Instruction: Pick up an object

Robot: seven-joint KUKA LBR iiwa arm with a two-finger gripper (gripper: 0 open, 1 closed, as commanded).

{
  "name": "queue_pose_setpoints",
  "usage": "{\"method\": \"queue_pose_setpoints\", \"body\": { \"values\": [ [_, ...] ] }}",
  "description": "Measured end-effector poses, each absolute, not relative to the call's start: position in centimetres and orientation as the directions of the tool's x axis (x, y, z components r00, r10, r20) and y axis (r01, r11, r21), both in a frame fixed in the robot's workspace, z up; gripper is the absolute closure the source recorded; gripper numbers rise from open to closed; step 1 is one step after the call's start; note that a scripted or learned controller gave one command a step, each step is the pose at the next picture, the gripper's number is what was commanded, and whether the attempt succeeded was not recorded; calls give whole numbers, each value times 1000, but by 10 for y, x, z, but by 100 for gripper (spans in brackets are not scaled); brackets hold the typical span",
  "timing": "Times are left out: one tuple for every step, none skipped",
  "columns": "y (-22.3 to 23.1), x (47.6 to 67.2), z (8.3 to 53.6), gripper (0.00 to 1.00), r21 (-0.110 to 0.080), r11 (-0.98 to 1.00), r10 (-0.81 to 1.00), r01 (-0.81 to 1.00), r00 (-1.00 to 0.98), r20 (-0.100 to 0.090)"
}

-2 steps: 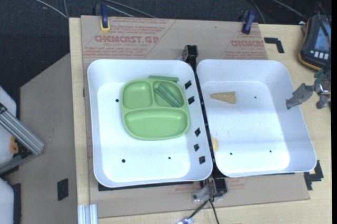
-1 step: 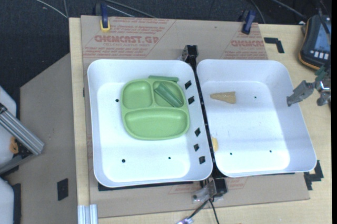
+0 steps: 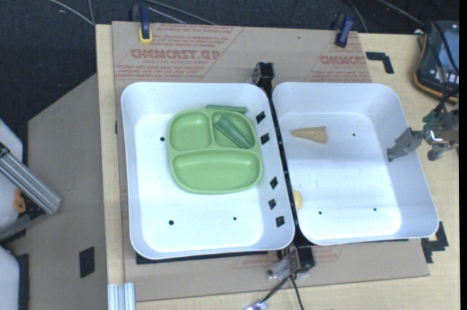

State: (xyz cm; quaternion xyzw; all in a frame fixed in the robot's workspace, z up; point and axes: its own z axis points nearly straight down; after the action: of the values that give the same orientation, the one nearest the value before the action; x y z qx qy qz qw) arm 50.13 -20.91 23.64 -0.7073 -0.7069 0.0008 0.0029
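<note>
Claw (image 3: 406, 144) of mine sits at right bin's (image 3: 408, 217) right rim, w/ nothing in it; can't tell how wide it's open. Tan wedge (image 3: 309, 133) lies left of my claw, long side pointing left-right, in that bin.

Hovered low at the camera view's right edge: grey metal two-finger gripper (image 3: 414, 144), one finger (image 3: 400, 146) angled leftward, nothing held.
</note>
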Motion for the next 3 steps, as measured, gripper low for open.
{"method": "queue_pose_setpoints", "body": {
  "values": [
    [-200, 507, 181, 0, -7, 1, 1000, 1000, -1, 4],
    [-189, 503, 131, 0, -7, 1, 1000, 1000, -1, 5],
    [-190, 505, 145, 100, 1, 0, 1000, 1000, 0, 1]
  ]
}}
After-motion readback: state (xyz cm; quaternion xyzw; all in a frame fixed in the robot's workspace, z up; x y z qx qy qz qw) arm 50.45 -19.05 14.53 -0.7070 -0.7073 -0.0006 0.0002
